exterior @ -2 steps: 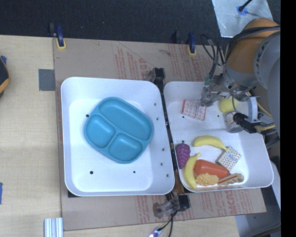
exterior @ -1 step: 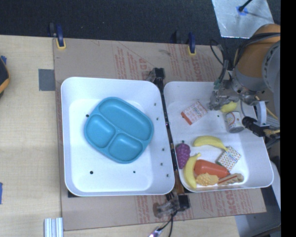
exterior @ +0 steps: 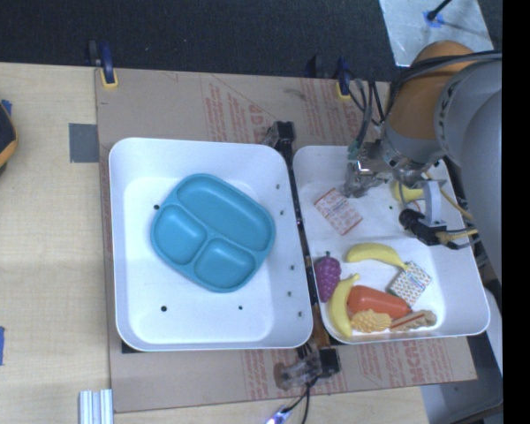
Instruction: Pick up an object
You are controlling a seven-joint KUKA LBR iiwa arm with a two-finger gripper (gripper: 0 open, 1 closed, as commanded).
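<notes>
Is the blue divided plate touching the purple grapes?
Apart. The camera view shows the blue divided plate in the left bin and the purple grapes in the right bin.

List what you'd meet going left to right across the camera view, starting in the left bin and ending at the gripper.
Left bin → blue divided plate → purple grapes → red-patterned packet → gripper, low over the right bin's far end.

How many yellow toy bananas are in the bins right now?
2, both in the right white bin: one yellow toy banana mid-bin, another curving along the near-left corner. More might be hidden beneath the arm.
</notes>
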